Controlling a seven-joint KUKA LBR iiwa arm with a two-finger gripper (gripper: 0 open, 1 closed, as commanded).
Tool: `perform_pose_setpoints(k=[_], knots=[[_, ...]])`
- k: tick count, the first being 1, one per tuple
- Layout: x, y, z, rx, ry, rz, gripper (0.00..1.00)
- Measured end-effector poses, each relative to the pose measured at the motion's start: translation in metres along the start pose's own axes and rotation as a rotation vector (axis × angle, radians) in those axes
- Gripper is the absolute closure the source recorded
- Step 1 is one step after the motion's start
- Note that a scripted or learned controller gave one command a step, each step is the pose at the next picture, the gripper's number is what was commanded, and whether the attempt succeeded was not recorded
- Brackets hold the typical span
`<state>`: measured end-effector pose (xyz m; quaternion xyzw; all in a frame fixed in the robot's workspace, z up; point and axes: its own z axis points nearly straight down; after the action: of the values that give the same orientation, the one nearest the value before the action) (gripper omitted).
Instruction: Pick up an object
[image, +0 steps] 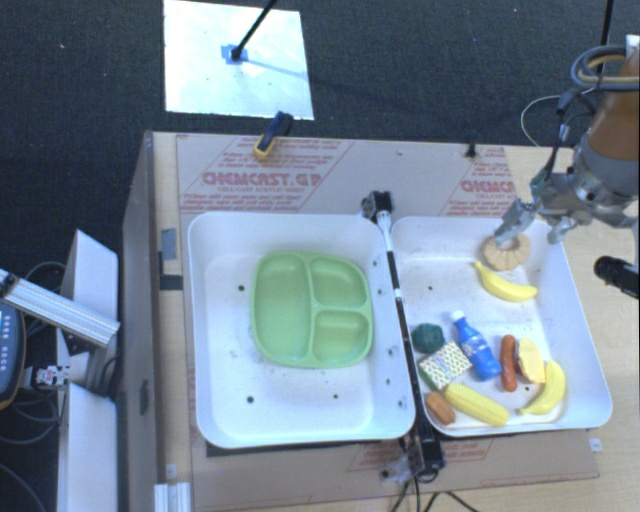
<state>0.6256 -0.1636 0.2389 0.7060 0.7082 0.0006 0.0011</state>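
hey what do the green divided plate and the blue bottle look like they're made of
The green divided plate looks like moulded plastic with a smooth, slightly matte finish: even colour, rounded compartment ridges. The blue bottle also looks like plastic, a little glossier, with a white cap; it is too small to tell more.

Grey arm (607, 165); orange band; looped cables.

toys (490, 370) crowd right bin's (580, 300) near corner
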Motion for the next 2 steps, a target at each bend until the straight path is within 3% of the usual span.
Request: perform_pose_setpoints(k=[1, 2], knots=[[-0.026, -0.022, 0.139, -0.012, -0.007, 0.0, 0.0], [-0.028, -0.021, 0.127, -0.017, -0.01, 0.0, 1.0]])
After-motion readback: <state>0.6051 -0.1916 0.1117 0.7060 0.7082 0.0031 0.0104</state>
